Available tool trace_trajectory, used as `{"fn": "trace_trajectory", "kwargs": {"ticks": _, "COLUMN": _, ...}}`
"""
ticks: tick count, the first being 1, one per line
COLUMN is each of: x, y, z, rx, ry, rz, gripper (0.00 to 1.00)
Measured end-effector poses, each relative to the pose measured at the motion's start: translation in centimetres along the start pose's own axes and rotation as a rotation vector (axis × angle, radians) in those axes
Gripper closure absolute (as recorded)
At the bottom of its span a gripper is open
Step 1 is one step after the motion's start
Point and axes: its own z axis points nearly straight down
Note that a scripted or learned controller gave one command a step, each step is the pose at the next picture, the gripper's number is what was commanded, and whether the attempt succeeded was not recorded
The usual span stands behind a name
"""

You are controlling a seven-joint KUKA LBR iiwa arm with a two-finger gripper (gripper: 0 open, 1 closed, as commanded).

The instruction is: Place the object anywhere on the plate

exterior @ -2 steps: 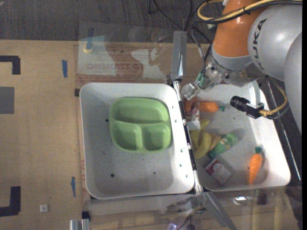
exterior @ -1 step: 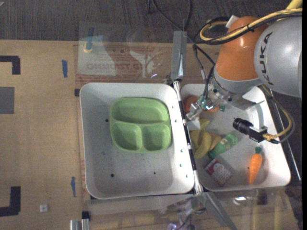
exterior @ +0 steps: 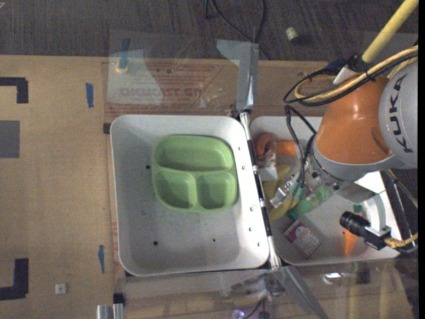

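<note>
A light green plate [exterior: 194, 172] with three compartments lies in the left white bin [exterior: 133, 198], toward its far side, with nothing on it. My gripper [exterior: 287, 192] reaches down into the right bin [exterior: 332, 251], near its left wall. It hangs over a yellow item [exterior: 281, 176] and a green item [exterior: 311, 202]. The arm's orange band [exterior: 352, 135] hides much of that bin. I cannot make out anything held by the gripper.
The right bin also holds a red and white packet [exterior: 302, 238], an orange piece [exterior: 265, 142] at the far left corner, a small white packet [exterior: 268, 172] and another orange item [exterior: 350, 244]. A divider wall [exterior: 255, 185] separates the bins. Cables [exterior: 312, 88] loop behind the arm.
</note>
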Motion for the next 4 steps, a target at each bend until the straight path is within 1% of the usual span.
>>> {"fn": "trace_trajectory", "kwargs": {"ticks": 1, "x": -2.1, "y": 9.6, "z": -7.8, "rx": -0.002, "ry": -0.003, "rz": 0.193, "gripper": 1.0}}
{"fn": "trace_trajectory", "kwargs": {"ticks": 2, "x": 2.9, "y": 6.4, "z": 0.0, "rx": 0.002, "ry": 0.0, "rz": 0.329, "gripper": 1.0}}
{"fn": "trace_trajectory", "kwargs": {"ticks": 3, "x": -4.0, "y": 5.3, "z": -0.1, "rx": -0.003, "ry": -0.003, "rz": 0.023, "gripper": 1.0}}
{"fn": "trace_trajectory", "kwargs": {"ticks": 4, "x": -4.3, "y": 5.2, "z": 0.0, "rx": -0.001, "ry": -0.002, "rz": 0.428, "gripper": 1.0}}
